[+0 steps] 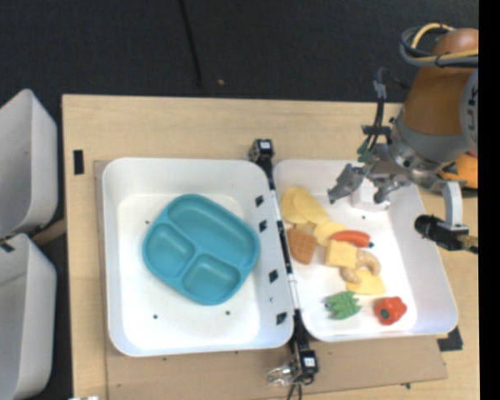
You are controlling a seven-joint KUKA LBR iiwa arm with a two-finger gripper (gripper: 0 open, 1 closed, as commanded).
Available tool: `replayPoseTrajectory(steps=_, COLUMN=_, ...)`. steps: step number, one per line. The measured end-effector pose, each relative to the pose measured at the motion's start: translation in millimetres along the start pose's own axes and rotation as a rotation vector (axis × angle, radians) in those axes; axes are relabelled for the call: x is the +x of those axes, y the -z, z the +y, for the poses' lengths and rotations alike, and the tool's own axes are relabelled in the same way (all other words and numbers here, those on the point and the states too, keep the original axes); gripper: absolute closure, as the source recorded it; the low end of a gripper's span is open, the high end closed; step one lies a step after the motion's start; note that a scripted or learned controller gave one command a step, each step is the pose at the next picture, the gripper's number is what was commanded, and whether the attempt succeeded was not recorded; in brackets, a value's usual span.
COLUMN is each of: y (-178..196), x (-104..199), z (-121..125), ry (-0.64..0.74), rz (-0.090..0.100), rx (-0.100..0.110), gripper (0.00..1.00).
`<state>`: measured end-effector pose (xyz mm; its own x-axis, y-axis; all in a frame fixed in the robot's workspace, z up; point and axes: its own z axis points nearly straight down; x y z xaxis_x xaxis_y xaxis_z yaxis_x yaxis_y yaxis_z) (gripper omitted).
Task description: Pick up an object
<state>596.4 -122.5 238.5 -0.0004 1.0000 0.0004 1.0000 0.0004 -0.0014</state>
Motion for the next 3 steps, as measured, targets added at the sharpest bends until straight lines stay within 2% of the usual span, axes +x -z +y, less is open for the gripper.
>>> replayPoseTrajectory(steps=1, y=70, x=71, z=-38, ry=0.009, rz=0.002, rx=-0.004, gripper=0.00)
replayPoseTrajectory(steps=2, y=213, x=187, z=-74, ry=0.015, rz=0.004, rx=-0.015, gripper=0.00)
replayPoseTrajectory(steps=3, y=213, x=179, z=-72, ry=0.006, rz=-0.006, rx=0.002, gripper=1.00)
